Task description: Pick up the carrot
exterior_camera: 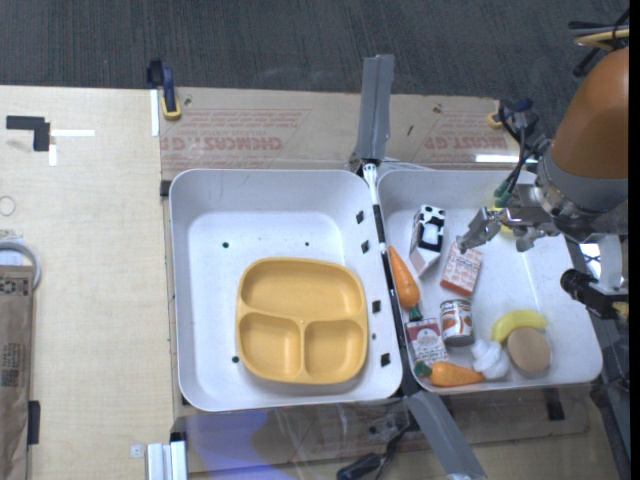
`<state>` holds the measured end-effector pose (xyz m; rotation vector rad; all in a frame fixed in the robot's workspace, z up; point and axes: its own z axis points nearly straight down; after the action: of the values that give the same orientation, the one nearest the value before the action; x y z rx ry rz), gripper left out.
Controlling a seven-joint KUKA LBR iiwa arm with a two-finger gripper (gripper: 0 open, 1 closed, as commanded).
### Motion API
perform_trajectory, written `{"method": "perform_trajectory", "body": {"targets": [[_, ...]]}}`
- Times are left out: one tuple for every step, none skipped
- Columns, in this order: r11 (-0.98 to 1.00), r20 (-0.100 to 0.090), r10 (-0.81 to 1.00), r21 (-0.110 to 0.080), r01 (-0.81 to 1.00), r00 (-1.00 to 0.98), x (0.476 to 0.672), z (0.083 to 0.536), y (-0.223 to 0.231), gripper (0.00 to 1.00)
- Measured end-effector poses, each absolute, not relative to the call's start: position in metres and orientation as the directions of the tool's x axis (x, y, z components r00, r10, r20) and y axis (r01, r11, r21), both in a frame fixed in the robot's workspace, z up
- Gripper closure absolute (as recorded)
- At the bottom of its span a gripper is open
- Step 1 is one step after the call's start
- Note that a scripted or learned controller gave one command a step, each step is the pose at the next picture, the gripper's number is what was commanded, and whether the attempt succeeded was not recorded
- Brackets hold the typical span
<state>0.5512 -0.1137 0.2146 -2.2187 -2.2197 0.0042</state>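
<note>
An orange carrot (403, 276) lies along the left wall of the right bin (570, 373), its tip pointing to the back. A second, smaller carrot (455, 373) rests near that bin's front edge. My gripper (478, 232) hangs over the middle of the right bin, just above the top end of a red-and-white packet (461, 270). It is to the right of the long carrot and apart from it. Nothing shows held in it.
The right bin also holds a black-and-white carton (430, 230), a small can (456, 321), a red-labelled box (426, 343), a banana (520, 321), a brown round item (528, 351) and a white lump (488, 358). A yellow divided plate (302, 320) sits in the left bin (200, 268).
</note>
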Motion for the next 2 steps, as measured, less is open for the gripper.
{"method": "perform_trajectory", "body": {"targets": [[0.232,0.001,0.973,-0.001,0.973,-0.232,0.561,0.091,-0.138,0.00],[0.381,0.000,0.924,0.000,0.924,-0.381,0.514,0.187,-0.102,0.00]]}}
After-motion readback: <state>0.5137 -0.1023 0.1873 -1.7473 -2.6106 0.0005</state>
